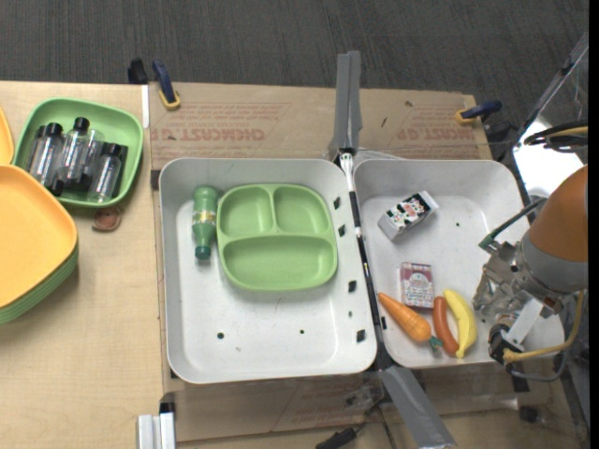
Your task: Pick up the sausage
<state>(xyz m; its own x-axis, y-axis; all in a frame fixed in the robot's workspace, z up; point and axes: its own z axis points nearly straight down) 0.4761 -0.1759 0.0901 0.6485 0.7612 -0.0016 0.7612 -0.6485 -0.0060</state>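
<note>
In the camera view, the short reddish-orange sausage (444, 325) is seen near the front edge of the right shallow white bin (468, 181), its long axis running nearly front to back. It is flanked closely by a yellow plastic banana (462, 318) and an orange toy carrot (406, 313). A small red card box (416, 284) lies just behind. The tool (501, 318) is seen just right of the banana; whether it is released or clenched cannot be told.

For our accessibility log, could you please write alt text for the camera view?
The gripper hovers at the right bin's right edge, beside the banana, sausage and carrot. The left bin holds a green tray and bottle.
</note>
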